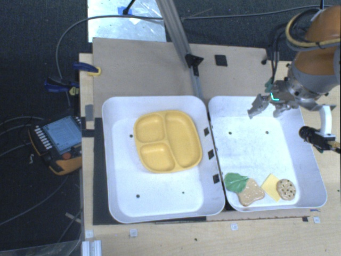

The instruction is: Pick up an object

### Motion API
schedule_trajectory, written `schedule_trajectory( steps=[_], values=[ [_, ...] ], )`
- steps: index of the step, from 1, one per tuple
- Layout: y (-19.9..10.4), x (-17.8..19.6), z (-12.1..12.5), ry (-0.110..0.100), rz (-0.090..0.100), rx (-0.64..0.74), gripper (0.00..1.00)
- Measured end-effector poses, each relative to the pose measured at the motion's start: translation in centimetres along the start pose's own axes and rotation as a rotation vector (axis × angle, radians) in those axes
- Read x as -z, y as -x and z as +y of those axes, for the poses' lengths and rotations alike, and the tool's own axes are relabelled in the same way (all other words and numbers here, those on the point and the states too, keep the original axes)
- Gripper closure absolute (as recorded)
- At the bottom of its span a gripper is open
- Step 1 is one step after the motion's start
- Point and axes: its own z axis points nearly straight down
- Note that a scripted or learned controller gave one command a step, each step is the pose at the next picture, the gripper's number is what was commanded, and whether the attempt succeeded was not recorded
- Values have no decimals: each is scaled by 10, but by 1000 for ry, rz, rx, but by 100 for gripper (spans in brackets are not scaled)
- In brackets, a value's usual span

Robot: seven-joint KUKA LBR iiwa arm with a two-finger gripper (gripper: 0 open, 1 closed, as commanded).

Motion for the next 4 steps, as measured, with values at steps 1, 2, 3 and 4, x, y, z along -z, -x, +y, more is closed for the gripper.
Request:
schedule_trajectory(
  steps=[1, 2, 3, 4],
  values=[
    [0, 1, 0, 2, 0, 0, 0],
    [3, -61, -3, -3, 0, -3, 0],
    [1, -103, -7, -1, 0, -3, 0],
    [0, -155, -7, -2, 0, -4, 0]
  ],
)
